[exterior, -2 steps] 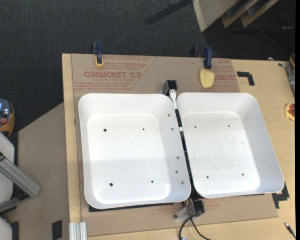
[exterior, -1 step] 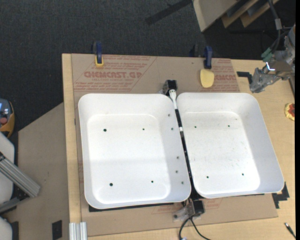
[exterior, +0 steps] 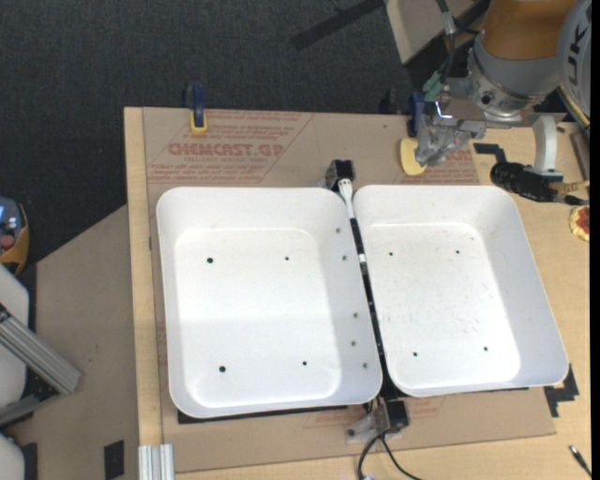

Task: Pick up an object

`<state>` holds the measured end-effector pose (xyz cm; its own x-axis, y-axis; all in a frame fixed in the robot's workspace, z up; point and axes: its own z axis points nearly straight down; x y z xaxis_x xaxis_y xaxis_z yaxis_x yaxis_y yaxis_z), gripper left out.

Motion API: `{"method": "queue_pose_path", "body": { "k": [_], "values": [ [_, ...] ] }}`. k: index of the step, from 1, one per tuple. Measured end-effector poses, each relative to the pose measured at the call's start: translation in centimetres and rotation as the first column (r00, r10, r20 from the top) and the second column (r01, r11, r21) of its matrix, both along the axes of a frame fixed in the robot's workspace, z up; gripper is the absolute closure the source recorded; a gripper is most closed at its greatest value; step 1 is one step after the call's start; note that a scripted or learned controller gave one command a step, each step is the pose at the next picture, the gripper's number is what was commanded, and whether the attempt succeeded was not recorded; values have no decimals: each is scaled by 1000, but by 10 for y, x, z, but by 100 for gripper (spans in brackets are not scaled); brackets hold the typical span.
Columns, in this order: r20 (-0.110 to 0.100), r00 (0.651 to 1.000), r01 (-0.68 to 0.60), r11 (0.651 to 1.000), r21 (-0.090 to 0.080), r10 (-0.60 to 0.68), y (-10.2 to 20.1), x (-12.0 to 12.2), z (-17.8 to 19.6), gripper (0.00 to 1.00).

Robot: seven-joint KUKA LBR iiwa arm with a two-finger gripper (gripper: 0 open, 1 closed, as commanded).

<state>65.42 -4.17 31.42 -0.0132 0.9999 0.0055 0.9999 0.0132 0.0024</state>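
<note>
A small pale yellow object [exterior: 410, 157] sits at the tip of my gripper [exterior: 431, 155], over the bench just beyond the far left corner of the right bin [exterior: 525, 281]. The fingers [exterior: 437, 142] are closed on its right side, and its left part sticks out from them. The grey arm with its orange band [exterior: 525, 28] comes in from the top right. The left bin [exterior: 178, 281] lies well away to the lower left of the gripper.
A black clamp [exterior: 339, 172] and a strip join the two bins at their shared edge. A blue and yellow clamp [exterior: 197, 108] holds the board at the back left. Black hardware [exterior: 521, 178] lies right of the gripper.
</note>
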Motion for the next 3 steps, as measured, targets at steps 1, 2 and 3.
{"method": "queue_pose_path", "body": {
  "k": [1,2,3],
  "values": [
    [4,1000,19,1000,-11,-19,-78,5,34,100],
    [-9,1000,5,1000,-1,-5,7,12,-26,100],
    [2,1000,24,1000,-14,-24,-119,11,-8,100]
  ]
}}
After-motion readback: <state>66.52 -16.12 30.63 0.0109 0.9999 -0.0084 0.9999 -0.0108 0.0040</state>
